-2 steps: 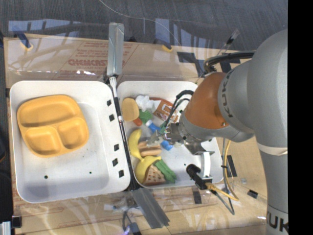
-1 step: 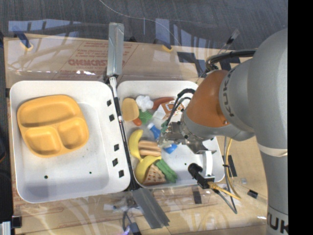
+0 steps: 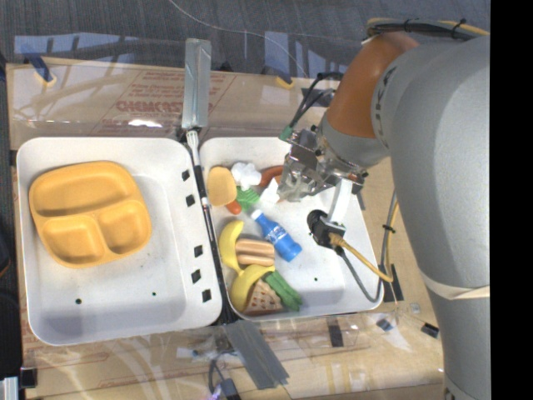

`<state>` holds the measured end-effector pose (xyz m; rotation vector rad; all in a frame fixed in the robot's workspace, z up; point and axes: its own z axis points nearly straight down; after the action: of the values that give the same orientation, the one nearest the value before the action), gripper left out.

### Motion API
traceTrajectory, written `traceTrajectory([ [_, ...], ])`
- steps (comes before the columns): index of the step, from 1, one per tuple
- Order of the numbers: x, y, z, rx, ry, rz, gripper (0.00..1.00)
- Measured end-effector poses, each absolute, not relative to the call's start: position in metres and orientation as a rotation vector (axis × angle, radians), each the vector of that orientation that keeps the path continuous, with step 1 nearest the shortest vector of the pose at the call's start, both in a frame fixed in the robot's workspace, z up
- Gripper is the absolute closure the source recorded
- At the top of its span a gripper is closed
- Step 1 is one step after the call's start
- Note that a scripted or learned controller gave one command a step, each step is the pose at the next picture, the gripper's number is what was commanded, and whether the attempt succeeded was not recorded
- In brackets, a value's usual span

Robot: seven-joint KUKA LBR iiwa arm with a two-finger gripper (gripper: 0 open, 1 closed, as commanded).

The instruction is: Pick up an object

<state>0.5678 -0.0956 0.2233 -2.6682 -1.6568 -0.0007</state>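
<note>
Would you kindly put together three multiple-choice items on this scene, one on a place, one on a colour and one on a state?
1. Where does the yellow divided tray lie?
A. in the left bin
B. in the right bin
C. on the bench outside both bins

2. What colour is the small bottle in the right bin?
A. red
B. blue with a white cap
C. black

3. Where is the tool right now?
A. over the left bin
B. outside both bins
C. over the back of the right bin, by the toy food

Answers:
1 A, the tray sits alone in the left bin.
2 B, its body is blue and its cap is white.
3 C, the tool hangs above the items at the right bin's far end.
</note>
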Motion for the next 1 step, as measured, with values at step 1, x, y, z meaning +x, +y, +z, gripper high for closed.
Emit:
traceTrajectory([
  [1, 0.5668, -0.0960, 0.2216, -2.667, -1.653, 0.004, 0.00],
])
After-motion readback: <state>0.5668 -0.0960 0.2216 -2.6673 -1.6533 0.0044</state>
